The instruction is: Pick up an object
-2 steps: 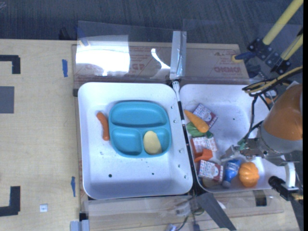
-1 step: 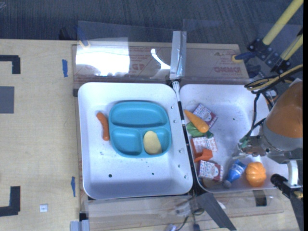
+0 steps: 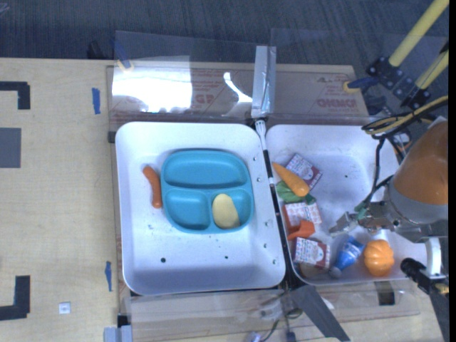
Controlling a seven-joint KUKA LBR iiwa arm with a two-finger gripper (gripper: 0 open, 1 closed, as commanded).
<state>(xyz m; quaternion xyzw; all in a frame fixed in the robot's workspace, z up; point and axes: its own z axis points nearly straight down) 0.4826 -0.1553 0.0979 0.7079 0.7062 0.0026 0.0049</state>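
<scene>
My gripper [image 3: 354,220] hangs low over the right bin [image 3: 342,148], near its right side, under the grey arm with the orange band. Just below it lie a small blue bottle [image 3: 347,255] and an orange fruit [image 3: 378,257]. To its left sit a red piece [image 3: 301,228] and a red-and-white packet [image 3: 311,251]. A carrot [image 3: 292,179] and another packet [image 3: 302,166] lie further back. Nothing shows held in the gripper.
The left bin [image 3: 135,191] holds a blue divided tray [image 3: 203,173] with a yellow oval item [image 3: 225,210] in one compartment. An orange sausage-shaped piece [image 3: 152,185] lies beside the tray. Cables and yellow bars crowd the top right.
</scene>
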